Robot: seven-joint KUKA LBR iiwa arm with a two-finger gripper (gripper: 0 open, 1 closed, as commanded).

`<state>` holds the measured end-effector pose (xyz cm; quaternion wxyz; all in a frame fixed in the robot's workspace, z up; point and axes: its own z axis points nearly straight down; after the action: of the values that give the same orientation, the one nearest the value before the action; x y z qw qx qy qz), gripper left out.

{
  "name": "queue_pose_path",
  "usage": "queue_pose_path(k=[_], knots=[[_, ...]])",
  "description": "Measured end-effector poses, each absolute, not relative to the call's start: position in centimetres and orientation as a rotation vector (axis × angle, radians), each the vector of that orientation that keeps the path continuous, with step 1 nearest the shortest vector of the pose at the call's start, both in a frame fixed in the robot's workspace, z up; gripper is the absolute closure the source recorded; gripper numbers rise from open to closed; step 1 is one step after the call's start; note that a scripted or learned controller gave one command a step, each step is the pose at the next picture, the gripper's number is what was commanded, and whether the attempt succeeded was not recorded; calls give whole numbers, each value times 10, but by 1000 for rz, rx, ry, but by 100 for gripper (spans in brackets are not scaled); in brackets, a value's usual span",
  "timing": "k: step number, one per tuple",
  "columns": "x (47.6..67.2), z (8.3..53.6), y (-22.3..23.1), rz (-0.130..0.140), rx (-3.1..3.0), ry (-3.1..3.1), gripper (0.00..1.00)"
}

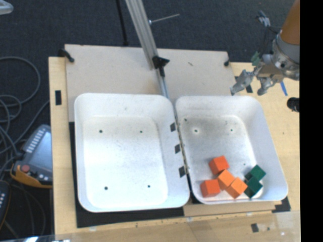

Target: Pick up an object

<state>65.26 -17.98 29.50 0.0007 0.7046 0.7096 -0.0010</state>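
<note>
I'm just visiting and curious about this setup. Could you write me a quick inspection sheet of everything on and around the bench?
Surface: wooden bench bearing left bin and right bin.
Job's things: orange blocks and green blocks clustered in the right bin's near corner.
Clutter: nothing seen.
Hand: hand above the right bin's far right corner, holding nothing.
Cables: black cables on the floor, left.
Surroundings: metal rail, handheld controller, dark carpet.
</note>
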Motion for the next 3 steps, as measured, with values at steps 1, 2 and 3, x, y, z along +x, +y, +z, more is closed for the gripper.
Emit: queue_pose_path(k=[1, 2, 3], knots=[[653, 307, -180, -3, 2205, 2231, 100], [627, 224, -111, -6, 2220, 2234, 100], [665, 202, -156, -2, 2221, 2217, 100]])
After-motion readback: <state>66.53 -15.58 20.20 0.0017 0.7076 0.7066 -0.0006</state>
